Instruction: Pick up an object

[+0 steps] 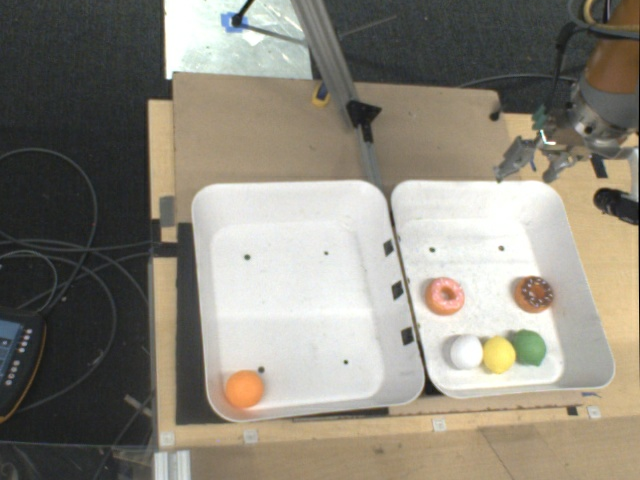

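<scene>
While the arm point(608, 68) reaches in from the right with its orange band high near the frame's edge, its hand point(532, 160) hangs above the far rim of the right bin point(575, 243), over the brown worktop point(260, 128) just beyond that bin's far right corner; its two fingers point(512, 160) are spread apart with nothing between them. The right bin holds five things, all in its near half: a pink-iced doughnut point(445, 296) toward the left wall, a chocolate doughnut point(534, 294) toward the right wall, and nearer the front a row of three balls, a white ball point(465, 352), a yellow ball point(498, 354) and a green ball point(528, 348), each touching or just beside the next. All of them lie well apart from the hand. The left bin point(215, 268) holds an orange ball point(244, 389) in its near left corner. The two bins sit side by side, their inner walls touching or very nearly so. A grey pole point(330, 53) slants across the worktop from the top of the view toward the far end of the seam between the bins. Cables point(60, 258) loop over the dark floor on the left.
</scene>
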`<state>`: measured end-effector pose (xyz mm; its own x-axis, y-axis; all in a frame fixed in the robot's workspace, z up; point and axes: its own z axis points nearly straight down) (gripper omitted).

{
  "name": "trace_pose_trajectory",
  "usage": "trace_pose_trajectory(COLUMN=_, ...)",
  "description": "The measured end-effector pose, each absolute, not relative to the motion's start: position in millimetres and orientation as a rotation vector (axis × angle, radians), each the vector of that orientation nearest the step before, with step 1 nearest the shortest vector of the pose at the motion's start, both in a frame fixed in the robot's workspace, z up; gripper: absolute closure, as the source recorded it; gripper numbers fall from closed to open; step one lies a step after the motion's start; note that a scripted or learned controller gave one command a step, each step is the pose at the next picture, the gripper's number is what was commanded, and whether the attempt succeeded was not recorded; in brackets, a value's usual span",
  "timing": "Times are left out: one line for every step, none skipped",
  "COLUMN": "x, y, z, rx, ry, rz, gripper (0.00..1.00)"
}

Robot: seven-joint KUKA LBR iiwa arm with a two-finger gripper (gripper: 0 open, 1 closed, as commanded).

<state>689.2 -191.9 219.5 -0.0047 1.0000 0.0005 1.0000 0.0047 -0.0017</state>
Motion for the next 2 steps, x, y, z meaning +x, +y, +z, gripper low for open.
trace_pose_trajectory(x=690.1, y=-192, z=223, rx=-2.215, ry=-2.232, rz=0.0, gripper=0.0)
trace_pose_trajectory(x=686.4, y=-183, z=175, rx=-2.214, ry=-2.23, rz=0.001, gripper=0.0)
